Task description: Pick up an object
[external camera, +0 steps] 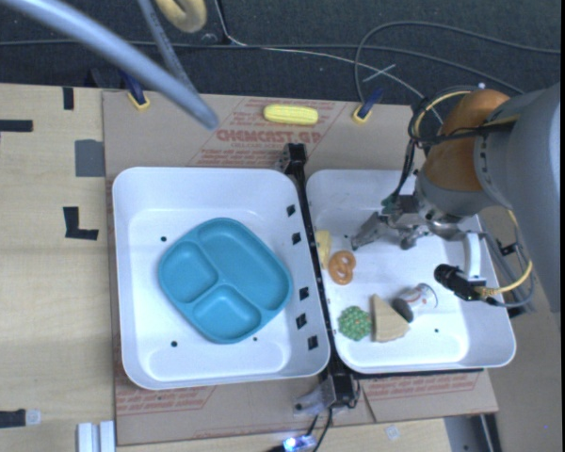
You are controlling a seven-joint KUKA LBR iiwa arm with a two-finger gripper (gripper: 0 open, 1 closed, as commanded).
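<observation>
Orange ring (341, 267) in right bin (452, 347), near claw (381, 234).

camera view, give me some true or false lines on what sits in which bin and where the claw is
1. The blue divided plate lies in the left bin. True.
2. The green ball sits on the blue plate. False: it lies in the right bin.
3. The claw is above the right bin. True.
4. The yellow corn lies in the left bin. False: it rests on the cardboard beyond the bins.
5. The orange ring is in the right bin. True.
</observation>
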